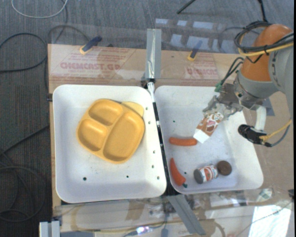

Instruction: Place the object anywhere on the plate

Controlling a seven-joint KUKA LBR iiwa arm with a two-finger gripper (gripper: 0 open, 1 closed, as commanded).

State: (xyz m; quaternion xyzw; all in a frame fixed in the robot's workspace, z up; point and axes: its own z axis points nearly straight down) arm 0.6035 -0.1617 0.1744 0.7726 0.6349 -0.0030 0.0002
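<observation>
A yellow three-compartment plate [111,130] lies in the left bin [64,181]. In the right bin [246,174], my gripper [220,106] hangs over the upper middle, reaching in from the right. It is shut on the top end of a small orange-and-white food pouch [208,125]. The pouch slants down to the left from the fingers, and its white lower end comes close to a sausage [183,141]. Plate and pouch are about one bin's width apart.
Also in the right bin are an orange carrot [176,172] at the front left, a small tin can [205,174] on its side and a brown round piece [224,168] beside it. A raised divider [157,127] separates the bins. Cables [259,135] hang by the wrist.
</observation>
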